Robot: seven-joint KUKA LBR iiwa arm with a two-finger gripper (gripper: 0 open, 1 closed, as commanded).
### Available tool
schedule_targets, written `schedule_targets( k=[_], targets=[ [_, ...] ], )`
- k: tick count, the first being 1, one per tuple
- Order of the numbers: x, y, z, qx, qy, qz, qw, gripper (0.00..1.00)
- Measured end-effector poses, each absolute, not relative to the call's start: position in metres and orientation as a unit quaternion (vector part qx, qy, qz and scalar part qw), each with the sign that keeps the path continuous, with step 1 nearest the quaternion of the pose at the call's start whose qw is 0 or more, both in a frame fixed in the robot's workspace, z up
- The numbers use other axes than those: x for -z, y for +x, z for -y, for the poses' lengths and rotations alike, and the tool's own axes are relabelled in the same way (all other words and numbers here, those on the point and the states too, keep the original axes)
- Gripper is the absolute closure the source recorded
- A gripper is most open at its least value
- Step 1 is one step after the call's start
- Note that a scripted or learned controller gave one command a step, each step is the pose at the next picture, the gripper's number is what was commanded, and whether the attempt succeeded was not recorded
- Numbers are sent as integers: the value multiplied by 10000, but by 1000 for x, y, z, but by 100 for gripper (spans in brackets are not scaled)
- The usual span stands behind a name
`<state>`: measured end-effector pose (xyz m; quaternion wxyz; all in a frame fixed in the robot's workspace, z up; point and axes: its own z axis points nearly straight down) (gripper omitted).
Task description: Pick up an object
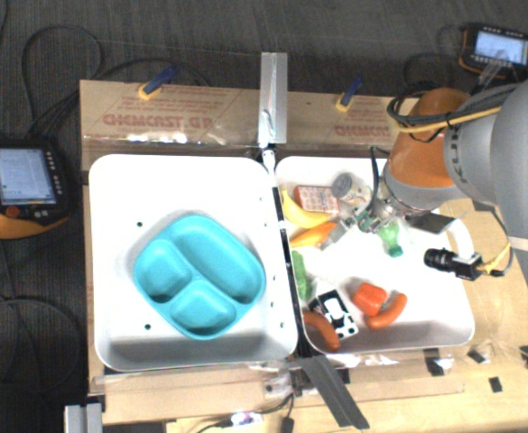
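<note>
Red lettering on the cardboard [178, 120] is too blurred to read; gripper [365, 216], grip state unclear, hangs over the crowded right bin [453, 327].

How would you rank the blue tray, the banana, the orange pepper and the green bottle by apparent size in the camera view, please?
1. Blue tray, by far the largest.
2. Banana, though partly covered.
3. Orange pepper and green bottle: these look alike in size, and the gripper hides part of the bottle, so I won't rank them.

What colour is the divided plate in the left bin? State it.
Turquoise blue. The divided plate shows plainly in the camera view, lying in the left bin.
</note>
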<state>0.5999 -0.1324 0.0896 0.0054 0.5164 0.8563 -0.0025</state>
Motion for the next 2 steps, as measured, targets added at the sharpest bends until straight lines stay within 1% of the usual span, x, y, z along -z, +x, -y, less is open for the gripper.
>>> schedule_targets(
  k=[1, 2],
  targets=[
    [-99, 600, 131, 5, 5169, -8560, 51, 100],
    [-197, 611, 53, 6, 5478, -8366, 3, 100]
  ],
)
